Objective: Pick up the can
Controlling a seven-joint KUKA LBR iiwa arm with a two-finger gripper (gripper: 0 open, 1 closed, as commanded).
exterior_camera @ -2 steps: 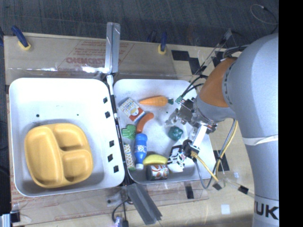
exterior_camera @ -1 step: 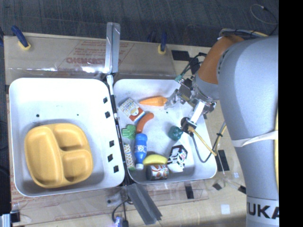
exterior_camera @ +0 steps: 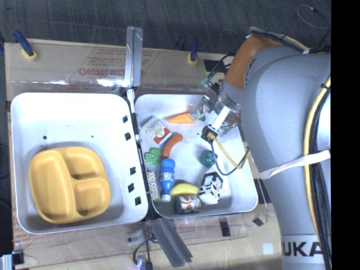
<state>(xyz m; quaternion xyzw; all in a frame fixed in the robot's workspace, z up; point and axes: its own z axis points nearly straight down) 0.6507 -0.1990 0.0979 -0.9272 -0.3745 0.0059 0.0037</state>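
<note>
Dark carpet surrounds the surface [exterior_camera: 67,61], where two white bins sit side by side. Everything hinges on the can [exterior_camera: 187,205]: it lies on its side at the near edge of the right bin [exterior_camera: 243,191], touching a yellow banana [exterior_camera: 184,189] just behind it, a blue bottle [exterior_camera: 167,178] beside that. The tool [exterior_camera: 212,122] hangs well beyond the can, past a teal ball [exterior_camera: 207,158]; whether it is open I cannot tell. I'd approach steeply, spanning the smooth metal cylinder across its round body, clear of the banana.

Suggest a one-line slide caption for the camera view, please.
KUKA arm's gripper hovers near the carrot, far from the can at the right bin's front edge.
</note>
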